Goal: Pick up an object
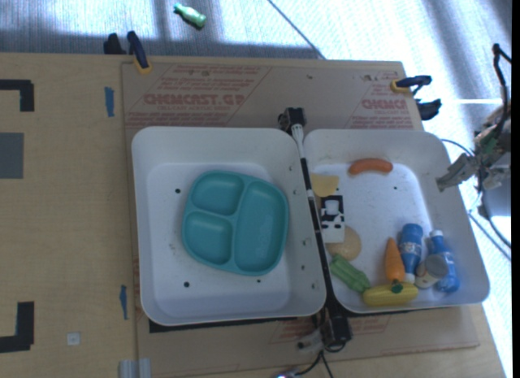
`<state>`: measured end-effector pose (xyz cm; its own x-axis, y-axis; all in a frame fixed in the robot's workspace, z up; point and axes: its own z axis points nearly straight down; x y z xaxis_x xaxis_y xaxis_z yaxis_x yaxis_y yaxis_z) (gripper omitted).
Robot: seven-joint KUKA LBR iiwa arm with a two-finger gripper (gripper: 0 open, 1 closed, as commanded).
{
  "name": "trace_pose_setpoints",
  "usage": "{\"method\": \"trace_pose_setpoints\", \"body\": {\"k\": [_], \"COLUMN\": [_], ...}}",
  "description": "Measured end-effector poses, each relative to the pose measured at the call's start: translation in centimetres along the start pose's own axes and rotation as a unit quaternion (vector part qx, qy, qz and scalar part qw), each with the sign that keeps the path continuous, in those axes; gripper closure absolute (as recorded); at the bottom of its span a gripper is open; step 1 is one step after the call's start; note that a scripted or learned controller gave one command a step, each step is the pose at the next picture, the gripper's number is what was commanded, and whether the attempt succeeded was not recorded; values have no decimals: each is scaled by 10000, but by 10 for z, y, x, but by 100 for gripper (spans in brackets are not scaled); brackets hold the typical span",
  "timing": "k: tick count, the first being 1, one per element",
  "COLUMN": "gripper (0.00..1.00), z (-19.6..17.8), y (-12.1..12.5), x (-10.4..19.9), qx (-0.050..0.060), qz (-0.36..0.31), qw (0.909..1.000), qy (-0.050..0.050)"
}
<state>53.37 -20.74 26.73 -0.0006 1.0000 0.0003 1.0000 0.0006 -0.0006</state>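
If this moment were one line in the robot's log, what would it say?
claw: at right bin's right rim, holding nothing | left bin: teal tray | right bin: toys, untouched

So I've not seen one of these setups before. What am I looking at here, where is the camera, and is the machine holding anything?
One camera looks down at a slant on a bench with two shallow white bins side by side. The left bin holds a teal divided plate. The right bin holds small toy foods: a sausage near the far wall, a carrot, two blue bottles, a green piece, a yellow piece, plus a flat black-and-white card. The machine is a robot arm reaching in from the right edge, beside the right bin; little of it is in frame. Its job is to pick up one object. Nothing is seen held, and the toys all lie in the bin.
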Motion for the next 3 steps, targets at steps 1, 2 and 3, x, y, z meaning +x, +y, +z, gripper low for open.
{"method": "trace_pose_setpoints", "body": {"k": [1, 2, 3], "gripper": [0, 100, 100], "z": [181, 171, 94], "y": [-17, -17, -52], "x": [45, 41, 97], "qx": [9, -15, -3], "qz": [1862, 1881, 1738], "qw": [9825, 9821, 9848], "qy": [56, 11, 2]}}
